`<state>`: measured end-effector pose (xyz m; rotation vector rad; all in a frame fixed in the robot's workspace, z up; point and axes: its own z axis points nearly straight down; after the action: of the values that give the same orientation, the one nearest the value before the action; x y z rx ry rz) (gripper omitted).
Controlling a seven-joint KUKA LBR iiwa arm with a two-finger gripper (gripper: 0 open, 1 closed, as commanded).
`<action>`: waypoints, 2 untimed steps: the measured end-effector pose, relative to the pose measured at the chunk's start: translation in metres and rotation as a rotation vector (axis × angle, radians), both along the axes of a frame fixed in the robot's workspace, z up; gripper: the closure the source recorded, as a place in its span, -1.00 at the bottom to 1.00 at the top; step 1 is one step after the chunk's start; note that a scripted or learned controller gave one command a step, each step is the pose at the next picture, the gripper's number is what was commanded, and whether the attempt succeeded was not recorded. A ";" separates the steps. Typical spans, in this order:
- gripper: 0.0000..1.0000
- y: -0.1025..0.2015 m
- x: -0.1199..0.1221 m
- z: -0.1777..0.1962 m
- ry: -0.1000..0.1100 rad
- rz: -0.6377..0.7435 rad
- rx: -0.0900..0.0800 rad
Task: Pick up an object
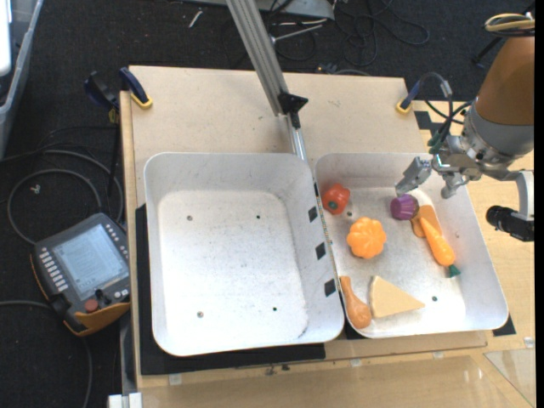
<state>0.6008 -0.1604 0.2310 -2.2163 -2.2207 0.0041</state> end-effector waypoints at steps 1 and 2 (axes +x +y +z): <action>-1.00 0.000 0.000 0.002 -0.003 0.001 -0.001; -1.00 0.000 -0.001 -0.062 0.002 -0.003 0.000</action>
<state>0.5997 -0.1604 0.1689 -2.2183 -2.2169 0.0061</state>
